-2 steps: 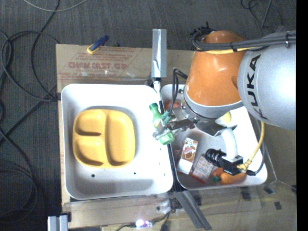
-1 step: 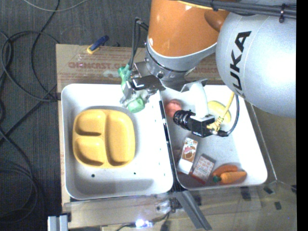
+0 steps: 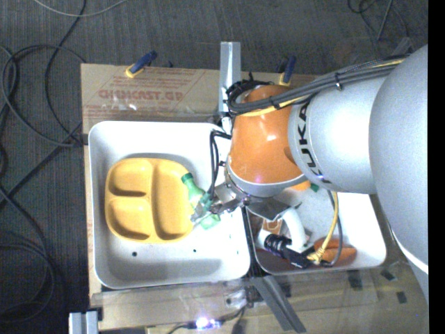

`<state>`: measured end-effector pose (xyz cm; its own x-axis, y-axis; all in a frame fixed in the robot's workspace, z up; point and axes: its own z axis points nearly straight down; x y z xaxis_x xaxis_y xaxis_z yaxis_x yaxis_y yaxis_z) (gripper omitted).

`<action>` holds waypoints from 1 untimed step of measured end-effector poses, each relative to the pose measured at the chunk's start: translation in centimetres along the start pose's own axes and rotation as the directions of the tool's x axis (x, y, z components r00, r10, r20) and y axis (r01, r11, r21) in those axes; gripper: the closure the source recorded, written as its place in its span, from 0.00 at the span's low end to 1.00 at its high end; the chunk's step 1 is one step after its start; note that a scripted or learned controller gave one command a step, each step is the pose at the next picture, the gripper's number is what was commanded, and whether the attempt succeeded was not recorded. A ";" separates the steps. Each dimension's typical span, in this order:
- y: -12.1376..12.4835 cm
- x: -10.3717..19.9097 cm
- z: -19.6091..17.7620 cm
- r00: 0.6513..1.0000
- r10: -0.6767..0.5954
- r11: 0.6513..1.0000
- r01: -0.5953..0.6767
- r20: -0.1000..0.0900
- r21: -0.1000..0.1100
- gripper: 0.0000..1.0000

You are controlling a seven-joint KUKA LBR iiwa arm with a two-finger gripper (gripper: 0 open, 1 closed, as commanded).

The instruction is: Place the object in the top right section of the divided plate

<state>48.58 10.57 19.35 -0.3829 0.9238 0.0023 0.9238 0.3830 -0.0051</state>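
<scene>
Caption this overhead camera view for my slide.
Claw holding a green plastic object at the right edge of the yellow divided plate.

The robot arm (image 3: 375,124) is big, round and shiny grey, with a bright orange band (image 3: 261,148), black letters, and black cables along its top.

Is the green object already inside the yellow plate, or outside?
Partly in: the green object overlaps the yellow plate's right rim, at the pincer.
</scene>
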 end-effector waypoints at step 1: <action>2.3 6.3 -8.8 0.991 -0.131 0.991 0.131 0.002 -0.003 1.00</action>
<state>48.33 17.24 28.20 -0.5003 0.8658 0.0011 0.8658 0.5003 -0.0017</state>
